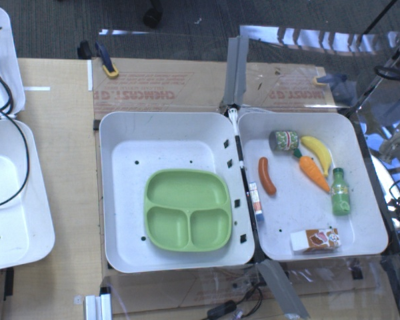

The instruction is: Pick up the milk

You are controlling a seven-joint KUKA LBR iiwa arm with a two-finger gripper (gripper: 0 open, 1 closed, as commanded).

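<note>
The milk [317, 239] is a small brown and white carton lying on its side. It rests near the front edge of the right bin [287, 209], right of that bin's middle. Nothing touches it, and a bare patch of bin floor separates it from the other items.
The right bin also holds a green bottle [340, 192], a carrot [313, 171], a banana [319, 152], a small can [285, 140] and a red sausage [267, 176]. A green divided plate [187, 210] lies in the left bin [120, 179]. A white tub [7, 199] stands far left.
</note>
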